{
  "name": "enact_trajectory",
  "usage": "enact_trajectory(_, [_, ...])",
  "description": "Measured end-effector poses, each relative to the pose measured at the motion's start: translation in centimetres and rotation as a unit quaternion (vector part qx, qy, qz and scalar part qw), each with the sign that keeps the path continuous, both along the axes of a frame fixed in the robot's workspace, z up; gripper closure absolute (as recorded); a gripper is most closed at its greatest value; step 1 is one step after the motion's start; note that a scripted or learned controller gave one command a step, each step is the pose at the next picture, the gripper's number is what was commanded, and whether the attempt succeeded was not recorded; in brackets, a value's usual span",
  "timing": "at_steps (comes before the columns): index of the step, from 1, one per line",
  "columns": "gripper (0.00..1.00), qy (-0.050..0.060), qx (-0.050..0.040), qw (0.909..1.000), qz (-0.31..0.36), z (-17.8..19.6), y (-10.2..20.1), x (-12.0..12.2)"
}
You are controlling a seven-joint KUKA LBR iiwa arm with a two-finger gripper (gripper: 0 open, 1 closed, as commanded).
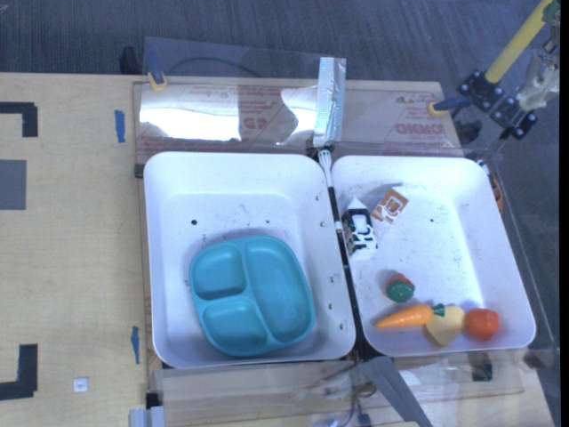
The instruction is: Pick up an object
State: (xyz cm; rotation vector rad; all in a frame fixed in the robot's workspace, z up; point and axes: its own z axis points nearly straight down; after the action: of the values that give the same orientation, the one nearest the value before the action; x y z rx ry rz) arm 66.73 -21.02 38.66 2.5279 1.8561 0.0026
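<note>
The right bin point(462, 194) holds several small toys. A black-and-white carton point(358, 231) lies against its left wall, with a small brown-and-white box point(389, 205) just behind it. Near the front lie a red, green and orange toy point(401, 287), an orange carrot point(406, 318), a pale yellow piece point(444, 326) and a red-orange tomato point(483, 323); the last three touch in a row. A blue divided plate point(252, 294) lies in the left bin point(178, 194), toward the front.
A clear panel with a silver tape strip point(330, 100) stands behind the bins. A yellow rod with black clamps point(496, 85) sits at the back right. The wooden bench point(67, 238) with black corner marks stretches to the left.
</note>
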Motion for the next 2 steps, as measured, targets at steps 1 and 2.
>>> enact_trajectory(1, [1.00,0.003,0.0019,0.9995,-0.031,-0.8,-0.4,0.0])
enact_trajectory(2, [1.00,0.004,0.0025,0.9976,-0.069,-2.2,-0.1,-0.1])
